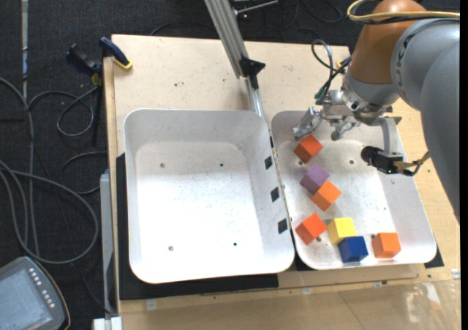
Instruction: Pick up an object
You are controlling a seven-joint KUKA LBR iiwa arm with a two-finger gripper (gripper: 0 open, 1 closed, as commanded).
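The right bin (406,200) holds several small cubes. An orange cube (308,148) lies near its back left corner. Further forward are a purple cube (315,176) touching another orange cube (327,194), then an orange cube (311,227), a yellow cube (341,230), a blue cube (353,249) and an orange cube (386,244) along the front. My gripper (322,129) hangs over the back of this bin, open, with its fingers spread and nothing between them. The back orange cube sits just in front of and below the left finger (303,129).
The left bin (190,189) stands beside the right one. A slanted metal pole (223,17) runs down to the bins' shared back edge. A black and orange part (384,160) on the arm hangs over the right bin. A yellow-tipped clamp (113,54) sits on the bench's far left corner.
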